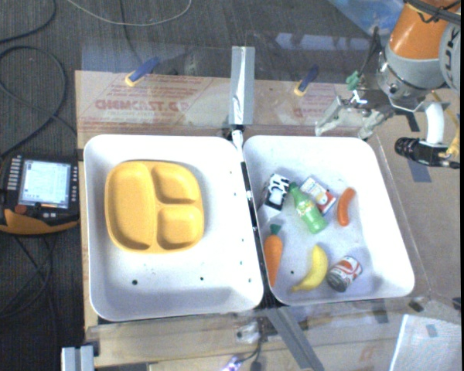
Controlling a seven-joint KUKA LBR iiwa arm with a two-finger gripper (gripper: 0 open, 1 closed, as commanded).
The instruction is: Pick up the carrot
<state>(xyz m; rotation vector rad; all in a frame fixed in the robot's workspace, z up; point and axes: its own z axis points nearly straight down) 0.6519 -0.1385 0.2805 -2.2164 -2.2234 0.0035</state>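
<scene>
Two fingers [329, 120] spread, holding nothing

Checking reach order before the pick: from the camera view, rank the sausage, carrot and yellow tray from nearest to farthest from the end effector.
From the end effector:
1. Sausage, right bin, right side.
2. Carrot, right bin, left edge.
3. Yellow tray, left bin.

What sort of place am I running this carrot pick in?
Likely a robotics lab: a teach pendant and loose cables lie on the floor, and toy foods like the carrot sit in a white bin.
</scene>
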